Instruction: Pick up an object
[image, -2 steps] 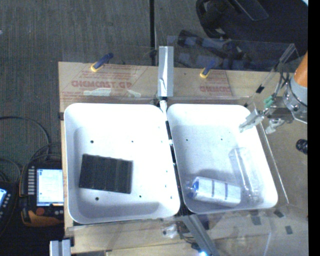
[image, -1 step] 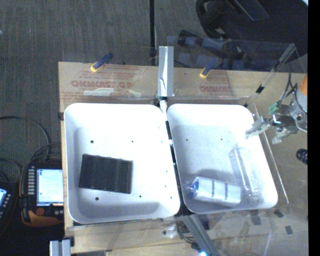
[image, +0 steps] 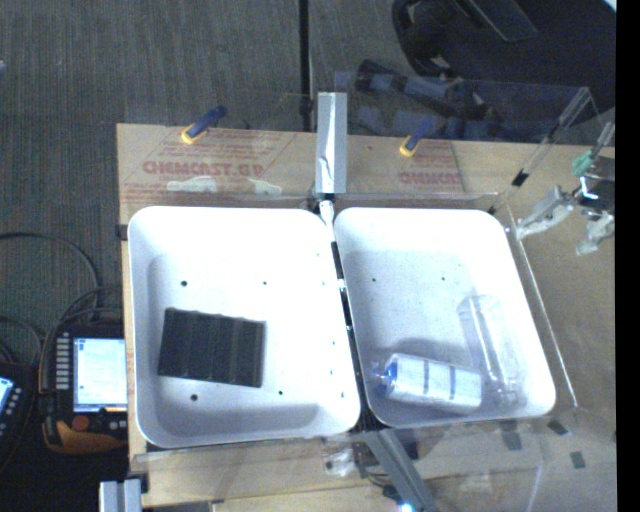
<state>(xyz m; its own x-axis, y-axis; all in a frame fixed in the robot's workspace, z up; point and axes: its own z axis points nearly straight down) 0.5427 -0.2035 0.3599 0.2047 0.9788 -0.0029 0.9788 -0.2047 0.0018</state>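
A black ribbed rectangular pad lies flat in the left white bin, towards its front left. In the right white bin, a plastic bottle with a blue and white label lies on its side along the front wall. A clear, see-through bottle lies beside it near the right wall, its far end pointing to the back, its near end touching or close to the labelled bottle.
A metal post stands at the back where the two bins meet. Two clamps hold the cardboard backing. A handheld screen unit sits left of the bench. A clear panel and bracket stand at the right.
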